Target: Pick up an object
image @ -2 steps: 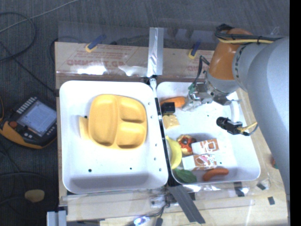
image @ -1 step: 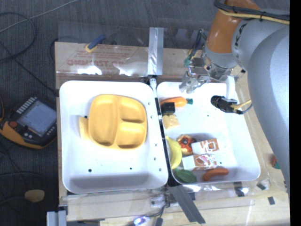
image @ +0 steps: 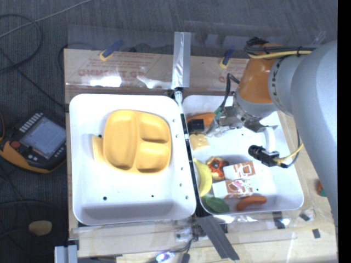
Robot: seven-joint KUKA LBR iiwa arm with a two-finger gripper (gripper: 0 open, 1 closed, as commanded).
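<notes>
Here, your pincer (image: 219, 119) sits low in the right bin (image: 288, 199), near its back-left corner; whether it's open, you cannot tell. Toy foods crowd the front: banana (image: 203, 178), carton (image: 239, 178), sausage (image: 252, 202). Grey carpet (image: 33, 53) surrounds the tabletop (image: 88, 64).

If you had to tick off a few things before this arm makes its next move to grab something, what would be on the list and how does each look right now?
1. Things to pick: ok. The right bin holds a banana, a carton, a sausage and more.
2. End effector over that bin: ok, near its upper left corner.
3. Something held already: cannot tell; its tip is too small to read.
4. Room around targets: not ok. The items lie crowded, touching one another.
5. Left bin: ok. The yellow tray there lies apart from the arm.
</notes>
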